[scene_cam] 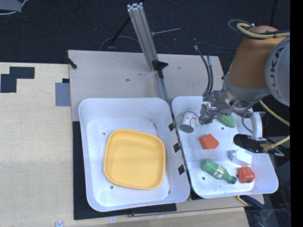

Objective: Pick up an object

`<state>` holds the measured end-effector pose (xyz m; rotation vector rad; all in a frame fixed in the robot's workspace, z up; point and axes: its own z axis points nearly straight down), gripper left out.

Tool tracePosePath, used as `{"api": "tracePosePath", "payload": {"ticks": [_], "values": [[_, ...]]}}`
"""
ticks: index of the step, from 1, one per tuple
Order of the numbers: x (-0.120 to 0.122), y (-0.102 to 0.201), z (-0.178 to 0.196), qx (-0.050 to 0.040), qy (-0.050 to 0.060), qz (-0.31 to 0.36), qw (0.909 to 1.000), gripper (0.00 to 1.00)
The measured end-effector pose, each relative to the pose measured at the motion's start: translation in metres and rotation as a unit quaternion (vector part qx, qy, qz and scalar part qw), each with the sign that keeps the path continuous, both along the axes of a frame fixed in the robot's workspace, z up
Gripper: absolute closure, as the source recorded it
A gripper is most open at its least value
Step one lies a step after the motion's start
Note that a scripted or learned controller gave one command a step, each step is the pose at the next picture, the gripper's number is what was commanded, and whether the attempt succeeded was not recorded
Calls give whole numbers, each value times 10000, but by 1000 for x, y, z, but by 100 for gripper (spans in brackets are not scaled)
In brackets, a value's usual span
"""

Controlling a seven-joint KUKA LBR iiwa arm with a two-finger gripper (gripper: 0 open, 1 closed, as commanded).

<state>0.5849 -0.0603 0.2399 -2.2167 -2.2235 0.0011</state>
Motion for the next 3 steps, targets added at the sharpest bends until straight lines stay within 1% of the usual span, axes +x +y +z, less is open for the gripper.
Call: {"api": "tracePosePath", "payload": {"ticks": [1,2,3], "values": [[-32,46,-3,-1,-3,-1,10000,100],[-50,85,-11,-2,-2,-2,10000,100],[-73,134,0,0,-9,4,10000,100]]}}
